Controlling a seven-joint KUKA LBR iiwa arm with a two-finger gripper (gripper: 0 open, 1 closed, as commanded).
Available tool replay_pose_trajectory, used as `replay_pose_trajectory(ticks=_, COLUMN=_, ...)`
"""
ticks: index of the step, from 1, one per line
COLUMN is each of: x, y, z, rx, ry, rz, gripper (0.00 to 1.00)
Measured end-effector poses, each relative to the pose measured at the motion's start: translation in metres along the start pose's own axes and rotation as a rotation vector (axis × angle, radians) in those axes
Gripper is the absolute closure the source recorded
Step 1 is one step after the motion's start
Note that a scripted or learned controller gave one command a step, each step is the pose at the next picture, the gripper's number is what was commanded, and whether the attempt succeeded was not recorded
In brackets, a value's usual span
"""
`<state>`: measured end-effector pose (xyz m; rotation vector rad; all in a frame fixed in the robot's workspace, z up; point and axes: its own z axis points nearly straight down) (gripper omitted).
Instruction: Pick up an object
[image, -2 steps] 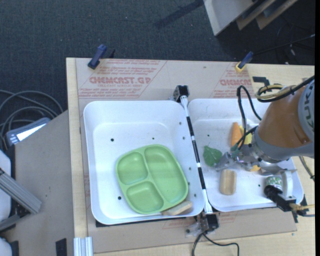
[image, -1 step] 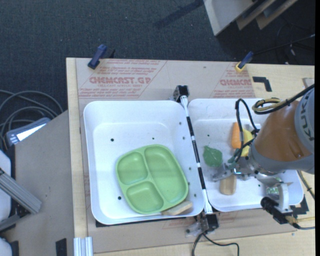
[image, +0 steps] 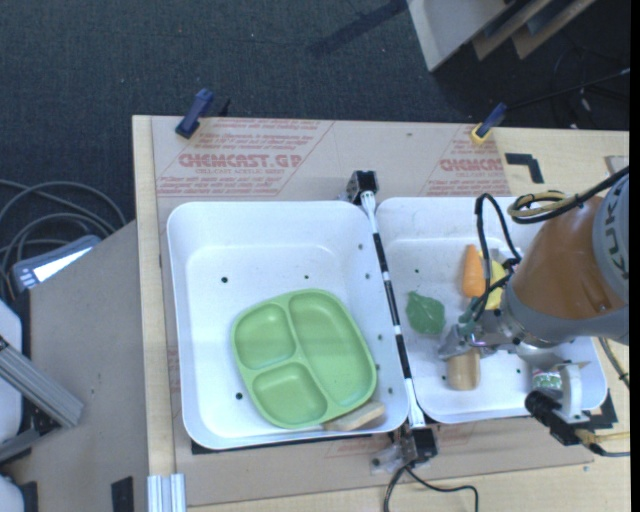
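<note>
In the right bin (image: 560, 400) a short tan cylinder, like a cork or a wooden peg (image: 461, 371), stands by the bin's front wall, pale brown and blunt-ended. Behind it and toward the divider lies a crumpled green leafy piece (image: 425, 313), and farther toward the back wall an orange carrot-shaped piece (image: 472, 271) sits just beside a small yellow piece (image: 495, 272). My claw (image: 468, 338) hangs directly over the peg, its metal tip at or touching the peg's top; whether my claw is spread or pressed together I cannot tell, for my wrist and orange band cover it. The left bin (image: 200, 250) carries a green three-section plate (image: 300, 357) in its front half, and a light wooden block (image: 355, 418) lies at the front wall, touching the plate's rim. Both bins rest on a brown desk (image: 240, 160) printed with red lettering, held by a blue clamp (image: 193, 113) at the back left corner and a yellow and blue one (image: 488, 122) at the back right. Dark carpet lies beyond, with cables coiled off the left edge.
</note>
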<state>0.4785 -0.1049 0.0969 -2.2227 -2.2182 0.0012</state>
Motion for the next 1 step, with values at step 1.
replay_pose_trajectory(ticks=1, x=0.0638, y=0.0623, z=-0.1131, rx=-0.003, ry=0.000, rz=-0.003, gripper=1.00)
